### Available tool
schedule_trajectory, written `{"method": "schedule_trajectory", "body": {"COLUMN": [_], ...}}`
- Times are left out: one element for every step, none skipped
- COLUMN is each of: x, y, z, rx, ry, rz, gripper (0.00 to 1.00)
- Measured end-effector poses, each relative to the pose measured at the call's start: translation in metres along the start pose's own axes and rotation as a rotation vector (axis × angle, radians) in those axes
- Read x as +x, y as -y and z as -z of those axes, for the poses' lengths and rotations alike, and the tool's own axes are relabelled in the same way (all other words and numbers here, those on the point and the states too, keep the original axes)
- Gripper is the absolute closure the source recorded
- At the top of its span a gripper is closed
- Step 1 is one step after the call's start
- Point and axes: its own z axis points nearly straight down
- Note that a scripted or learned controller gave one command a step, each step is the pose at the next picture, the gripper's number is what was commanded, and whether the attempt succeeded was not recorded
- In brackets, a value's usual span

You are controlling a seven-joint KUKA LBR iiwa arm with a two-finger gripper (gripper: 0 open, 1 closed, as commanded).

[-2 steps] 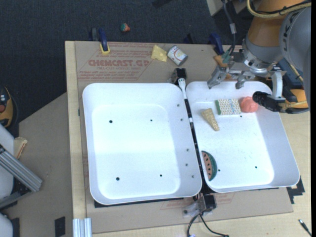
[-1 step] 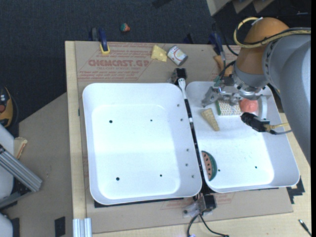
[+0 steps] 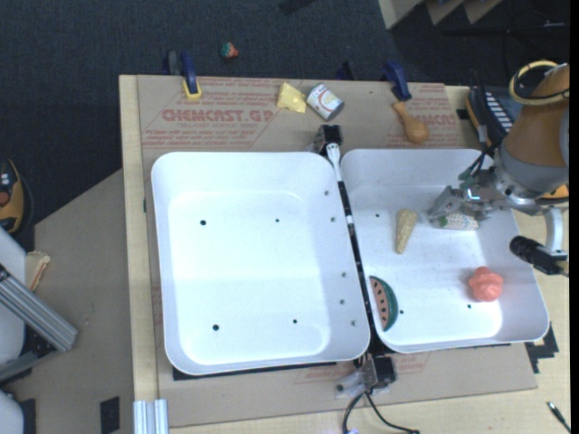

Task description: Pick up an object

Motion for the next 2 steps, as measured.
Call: {"method": "schedule_trajectory", "body": {"x": [0.040,0.037], "y": [-0.062,-0.062], "z": [-0.003,0.010], "rx": [0.000,-0.006], "ry": [0.006,0.010], "rz": [0.002,0.000], "gripper": [0.00,1.00]}}
